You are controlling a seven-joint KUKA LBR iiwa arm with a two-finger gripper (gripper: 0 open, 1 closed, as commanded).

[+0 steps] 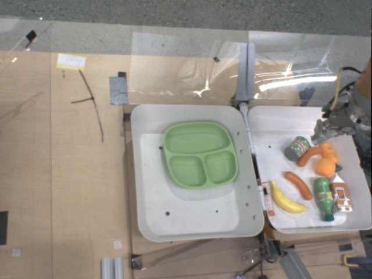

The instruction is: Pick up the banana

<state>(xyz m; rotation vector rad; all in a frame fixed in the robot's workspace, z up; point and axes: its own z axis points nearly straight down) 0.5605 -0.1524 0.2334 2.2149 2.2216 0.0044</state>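
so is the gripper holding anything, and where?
Nothing visibly held. The gripper sits above the can; the banana lies untouched at the bin's near edge.

Banana (288, 199) in right bin (261, 127), beside sausage (298, 185).

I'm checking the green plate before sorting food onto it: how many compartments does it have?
3. The green plate in the left bin has one long compartment across its far side and two smaller ones side by side along its near side.

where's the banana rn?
In the right bin, near its front-left corner: the banana lies just below the red sausage and left of the green bottle.
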